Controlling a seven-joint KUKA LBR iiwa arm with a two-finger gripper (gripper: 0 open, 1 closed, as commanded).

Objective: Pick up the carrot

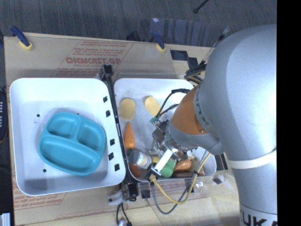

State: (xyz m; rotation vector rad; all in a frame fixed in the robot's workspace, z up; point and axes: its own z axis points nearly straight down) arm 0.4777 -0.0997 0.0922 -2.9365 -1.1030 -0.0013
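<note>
The carrot point(129, 135) is a short orange piece lying along the left wall of the right bin point(141, 84). My gripper point(159, 149) hangs low in that bin, just right of the carrot and apart from it, over a cluster of items at the front. The grey arm with its orange band point(188, 117) hides much of the bin's right half.
Two pale yellow pieces point(127, 108) point(152, 105) lie at the back of the right bin. A metal can point(140, 159), a green item point(169, 167) and an orange-brown item point(186, 164) crowd its front. The left bin point(28, 91) holds a blue divided plate point(73, 142).
</note>
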